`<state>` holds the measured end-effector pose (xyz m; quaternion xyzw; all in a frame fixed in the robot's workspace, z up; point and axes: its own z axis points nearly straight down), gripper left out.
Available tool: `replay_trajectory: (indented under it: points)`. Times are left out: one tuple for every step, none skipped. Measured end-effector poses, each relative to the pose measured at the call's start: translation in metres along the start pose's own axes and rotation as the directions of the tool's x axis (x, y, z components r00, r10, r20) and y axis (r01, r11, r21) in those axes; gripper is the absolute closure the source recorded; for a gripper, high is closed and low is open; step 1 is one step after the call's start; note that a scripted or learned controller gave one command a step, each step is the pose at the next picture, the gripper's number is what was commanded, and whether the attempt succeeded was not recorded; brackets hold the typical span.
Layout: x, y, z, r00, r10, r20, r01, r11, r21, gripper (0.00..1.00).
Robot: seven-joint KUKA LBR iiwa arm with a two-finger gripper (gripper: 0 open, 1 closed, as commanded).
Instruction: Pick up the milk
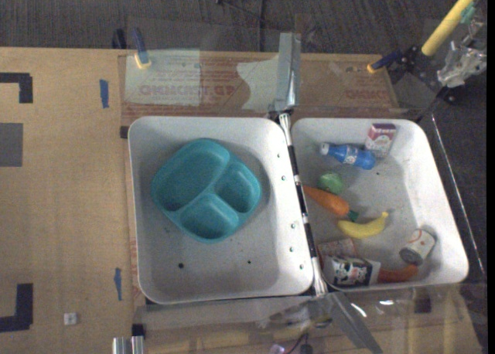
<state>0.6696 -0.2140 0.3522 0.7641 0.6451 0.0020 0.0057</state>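
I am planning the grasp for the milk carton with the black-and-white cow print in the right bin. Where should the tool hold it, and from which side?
The black-and-white cow-print milk carton lies flat at the right white bin's near-left corner. Probably best to come straight down and close across its shorter sides at mid-body. The bin wall on its left and the orange carrot-like piece on its right leave little room, so a sideways approach looks risky.

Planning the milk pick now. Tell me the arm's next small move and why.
Probably bring the gripper, parked outside the far right corner, in over the right bin toward its near left corner. The milk carton lies there on its side beside the dividing wall, with an orange item touching its right end, so a descent from above looks safest.
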Motion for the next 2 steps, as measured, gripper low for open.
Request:
replay_trajectory:
  points:
    - [0.000,-0.002,0.044,1.000,-0.028,-0.004,0.028,1.000,0.010,1.00]
    - [0.000,-0.001,0.003,0.997,-0.080,-0.002,0.080,0.997,0.005,1.00]
